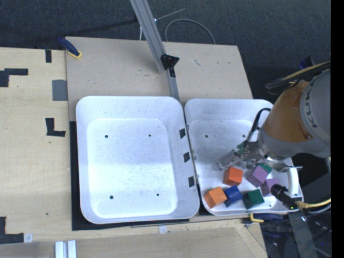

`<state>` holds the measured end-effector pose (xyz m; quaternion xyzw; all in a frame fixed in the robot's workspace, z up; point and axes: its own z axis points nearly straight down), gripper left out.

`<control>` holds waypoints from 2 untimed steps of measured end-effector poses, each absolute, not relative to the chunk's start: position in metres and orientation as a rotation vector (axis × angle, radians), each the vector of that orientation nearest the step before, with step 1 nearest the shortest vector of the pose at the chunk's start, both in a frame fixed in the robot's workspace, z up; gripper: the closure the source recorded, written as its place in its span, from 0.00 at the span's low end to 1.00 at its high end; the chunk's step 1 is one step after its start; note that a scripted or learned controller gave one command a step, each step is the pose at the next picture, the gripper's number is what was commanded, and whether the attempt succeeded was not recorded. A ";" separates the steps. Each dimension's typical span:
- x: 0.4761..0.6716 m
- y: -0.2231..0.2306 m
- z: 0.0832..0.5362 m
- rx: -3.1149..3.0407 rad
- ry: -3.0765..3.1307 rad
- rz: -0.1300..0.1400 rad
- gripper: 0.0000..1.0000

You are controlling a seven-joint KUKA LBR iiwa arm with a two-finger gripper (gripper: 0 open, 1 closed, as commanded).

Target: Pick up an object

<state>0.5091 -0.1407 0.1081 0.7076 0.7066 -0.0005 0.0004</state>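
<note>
My gripper (pixel 240 156) is low inside the right bin (pixel 215 112), reaching in from the right under the grey arm with its orange band. Just below it lies an orange block (pixel 234 175). Beside that block is a purple block (pixel 260 174), with a second purple piece (pixel 272 187) further right. Along the bin's front wall sit another orange block (pixel 215 196), a blue block (pixel 233 194) and a green block (pixel 253 199). I see nothing lifted off the bin floor.
The left bin (pixel 86 117) stands next to the right one, sharing a raised middle wall. A slanted metal pole (pixel 149 26) rises behind the bins. The blocks are crowded into the right bin's front right corner.
</note>
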 end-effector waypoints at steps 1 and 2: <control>0.576 -0.093 0.091 2.213 2.230 0.003 0.00; 0.573 -0.097 0.091 2.220 2.225 -0.002 0.00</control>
